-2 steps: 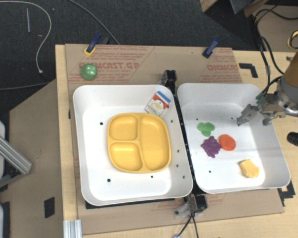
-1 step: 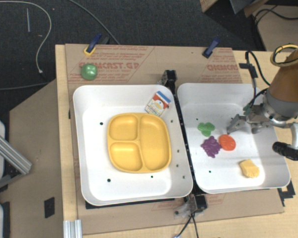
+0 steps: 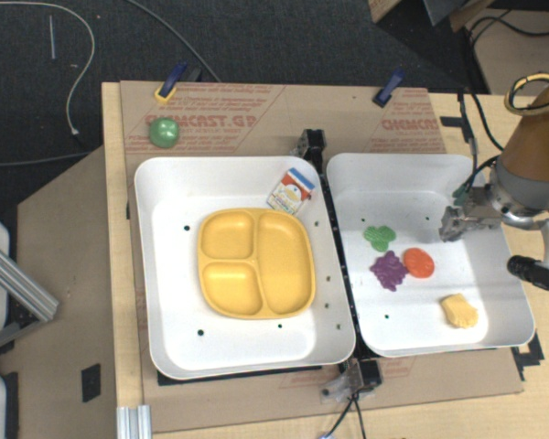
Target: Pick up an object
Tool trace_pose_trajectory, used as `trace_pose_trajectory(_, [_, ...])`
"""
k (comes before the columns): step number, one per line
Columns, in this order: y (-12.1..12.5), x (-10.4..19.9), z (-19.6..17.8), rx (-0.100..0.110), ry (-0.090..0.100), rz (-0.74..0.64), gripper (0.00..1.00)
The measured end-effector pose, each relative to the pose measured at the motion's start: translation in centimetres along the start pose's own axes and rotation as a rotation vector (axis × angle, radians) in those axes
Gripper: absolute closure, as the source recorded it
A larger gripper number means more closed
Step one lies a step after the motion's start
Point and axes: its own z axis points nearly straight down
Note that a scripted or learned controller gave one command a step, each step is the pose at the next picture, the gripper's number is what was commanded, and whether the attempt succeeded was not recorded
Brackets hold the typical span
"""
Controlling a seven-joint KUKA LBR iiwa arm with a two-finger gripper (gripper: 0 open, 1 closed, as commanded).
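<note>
The right bin [image 3: 412, 332] holds several small toys: a green leafy piece [image 3: 380, 238], a purple grape bunch [image 3: 388, 270], an orange round piece [image 3: 419, 263] and a yellow chunk [image 3: 458, 310]. My gripper [image 3: 451, 225] hangs over the right side of that bin, up and to the right of the orange piece, with a gap of bare bin floor between them. Nothing shows between its tips. The arm's grey and orange wrist [image 3: 531, 158] comes in from the right edge.
The left bin [image 3: 165, 245] carries a yellow divided plate [image 3: 256, 263] and a small carton [image 3: 290, 192] leaning at its back wall. A green ball [image 3: 164, 133] lies on the cardboard behind the left bin. Blue clamps [image 3: 172, 81] [image 3: 388, 88] hold the board's far edge.
</note>
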Motion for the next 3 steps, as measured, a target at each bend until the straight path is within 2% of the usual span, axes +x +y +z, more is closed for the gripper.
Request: trace_pose_trajectory(3, [0.5, 1.3, -15.3, -0.005, -0.003, -0.001, 1.00])
